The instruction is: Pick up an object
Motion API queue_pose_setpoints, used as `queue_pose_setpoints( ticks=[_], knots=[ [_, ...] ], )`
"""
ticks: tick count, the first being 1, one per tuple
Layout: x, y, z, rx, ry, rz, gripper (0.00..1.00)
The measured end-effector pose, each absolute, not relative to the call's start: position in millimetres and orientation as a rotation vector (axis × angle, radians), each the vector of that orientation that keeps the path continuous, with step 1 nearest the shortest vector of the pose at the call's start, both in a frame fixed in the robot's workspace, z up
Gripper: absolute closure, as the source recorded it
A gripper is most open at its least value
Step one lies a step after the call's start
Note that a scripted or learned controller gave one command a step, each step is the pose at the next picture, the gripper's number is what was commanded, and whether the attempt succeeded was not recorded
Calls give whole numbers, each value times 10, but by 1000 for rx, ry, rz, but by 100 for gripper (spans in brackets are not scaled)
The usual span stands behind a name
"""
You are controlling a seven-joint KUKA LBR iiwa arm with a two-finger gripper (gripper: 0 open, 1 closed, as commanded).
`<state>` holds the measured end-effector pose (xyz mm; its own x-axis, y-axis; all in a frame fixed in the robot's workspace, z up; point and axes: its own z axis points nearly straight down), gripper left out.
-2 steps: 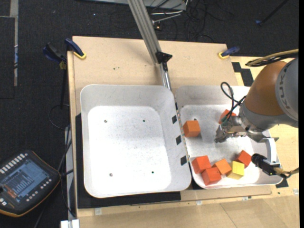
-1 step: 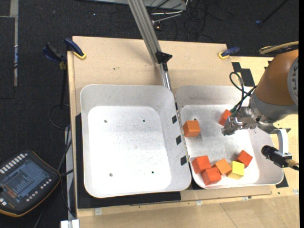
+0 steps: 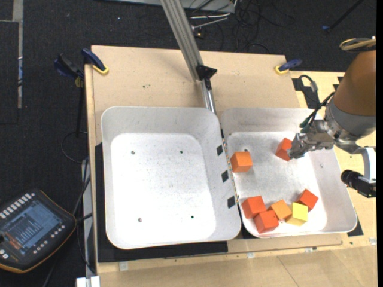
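The gripper (image 3: 297,151) hangs over the right bin (image 3: 335,178) with a red-orange block (image 3: 284,149) touching its tip on the side facing the left bin. Whether it is pinching the block or merely beside it, I cannot tell. The other blocks (image 3: 278,211) lie well nearer the camera.

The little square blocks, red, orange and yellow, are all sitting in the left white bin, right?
Not quite. The camera view shows the little square blocks sitting in the right white bin, not the left white bin. They are red, orange and yellow, as you said.
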<state>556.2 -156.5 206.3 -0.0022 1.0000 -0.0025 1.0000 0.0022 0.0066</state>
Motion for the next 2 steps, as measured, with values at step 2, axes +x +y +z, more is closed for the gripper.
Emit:
queue_pose_setpoints(
  ticks=[2],
  knots=[
    [5503, -1595, 2917, 2215, 2222, 3, 100]
  ],
)
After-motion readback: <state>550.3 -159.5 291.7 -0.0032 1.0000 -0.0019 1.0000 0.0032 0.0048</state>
